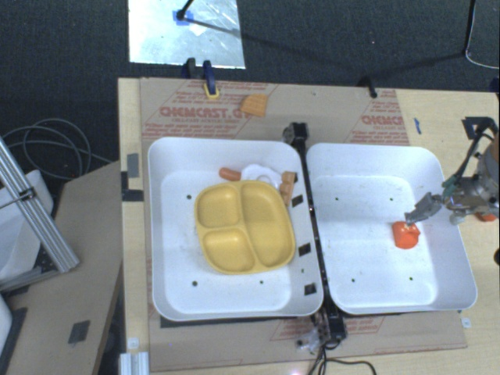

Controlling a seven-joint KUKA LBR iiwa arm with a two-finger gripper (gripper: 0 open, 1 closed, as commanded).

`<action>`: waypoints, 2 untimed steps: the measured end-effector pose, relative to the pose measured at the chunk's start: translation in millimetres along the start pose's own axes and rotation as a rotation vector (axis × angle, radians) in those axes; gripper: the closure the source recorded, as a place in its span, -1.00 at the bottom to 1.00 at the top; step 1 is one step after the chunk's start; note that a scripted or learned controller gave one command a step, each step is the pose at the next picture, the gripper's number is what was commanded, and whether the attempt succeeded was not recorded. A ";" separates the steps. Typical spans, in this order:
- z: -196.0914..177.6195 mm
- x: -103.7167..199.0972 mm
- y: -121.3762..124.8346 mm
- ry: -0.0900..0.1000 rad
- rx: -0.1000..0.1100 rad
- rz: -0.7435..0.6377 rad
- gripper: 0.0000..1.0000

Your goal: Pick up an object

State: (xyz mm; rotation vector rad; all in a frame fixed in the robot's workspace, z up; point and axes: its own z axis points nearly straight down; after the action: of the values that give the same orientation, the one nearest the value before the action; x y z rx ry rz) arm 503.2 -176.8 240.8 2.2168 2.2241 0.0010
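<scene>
I see the gripper (416, 214) at right of frame, just above the orange object (406, 236) in the right bin (375, 291); finger state indiscernible, arm cut off.

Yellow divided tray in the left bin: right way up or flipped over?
Right way up. The yellow divided tray shows three hollow compartments parted by raised ridges, facing the camera, and lies flat on the left bin's floor.

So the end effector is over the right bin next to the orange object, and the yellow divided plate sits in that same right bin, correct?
Not quite. The camera view shows the yellow divided plate in the left bin, not the right one. The rest holds: the end effector is over the right bin, next to the orange object.
</scene>
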 end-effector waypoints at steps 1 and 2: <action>51.7 -31.3 -5.2 0.000 0.003 0.005 -1.00; 161.5 -28.7 35.0 0.000 0.000 -0.003 -1.00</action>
State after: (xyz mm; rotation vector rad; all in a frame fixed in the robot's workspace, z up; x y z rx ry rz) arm 538.5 -205.5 79.4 2.2135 2.2268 0.0009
